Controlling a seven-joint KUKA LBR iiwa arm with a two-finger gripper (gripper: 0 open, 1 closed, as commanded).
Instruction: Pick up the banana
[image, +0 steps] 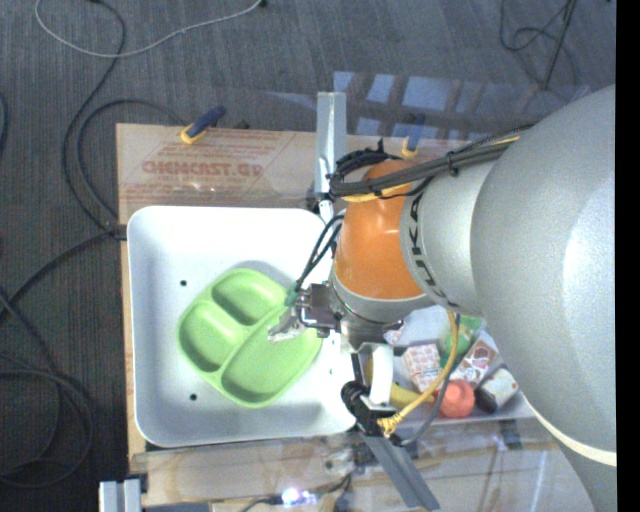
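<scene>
**Gripper (297, 322) at the right rim of the green plate (240, 335); whether open or closed cannot be told.**
Banana (403, 394): apparently the yellow sliver in the right bin (500, 410), mostly hidden under the wrist. Arm (480, 230) lettering partly reads "KUKA"; the board's (205, 170) red print is illegible.

Bright even light, soft shadows, sheen on arm (540, 260), slightly soft focus

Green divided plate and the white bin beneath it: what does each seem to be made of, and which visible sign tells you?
The green divided plate looks like moulded plastic, satin finish: even colour, rounded ridges between compartments. The white bin looks like smooth plastic as well, with rounded corners and a soft sheen, though coated metal cannot be ruled out.
</scene>
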